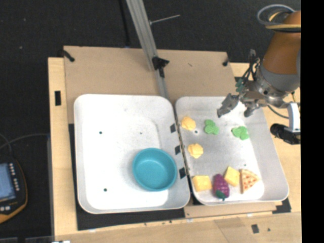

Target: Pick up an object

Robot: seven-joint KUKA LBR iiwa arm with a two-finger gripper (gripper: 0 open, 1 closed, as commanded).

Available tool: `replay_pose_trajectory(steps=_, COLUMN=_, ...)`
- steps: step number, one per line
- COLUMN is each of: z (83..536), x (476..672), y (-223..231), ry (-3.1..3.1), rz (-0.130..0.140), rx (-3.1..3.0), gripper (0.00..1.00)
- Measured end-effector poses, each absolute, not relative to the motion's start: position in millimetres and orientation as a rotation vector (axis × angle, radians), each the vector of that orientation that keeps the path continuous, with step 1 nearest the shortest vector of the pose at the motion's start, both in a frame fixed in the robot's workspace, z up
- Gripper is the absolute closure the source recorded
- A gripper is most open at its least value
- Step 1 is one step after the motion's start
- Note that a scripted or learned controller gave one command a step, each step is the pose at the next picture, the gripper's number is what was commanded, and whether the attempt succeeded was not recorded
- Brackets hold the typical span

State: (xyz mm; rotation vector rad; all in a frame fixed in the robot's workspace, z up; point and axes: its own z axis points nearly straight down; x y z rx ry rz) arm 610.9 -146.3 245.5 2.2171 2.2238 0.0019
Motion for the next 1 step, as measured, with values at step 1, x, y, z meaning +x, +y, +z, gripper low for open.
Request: replay_pose_trajectory(steps=1, z=245.5, x=610.9, y=-146.3, ry=2.224, rz=0.002, rx=2.217, gripper=0.0)
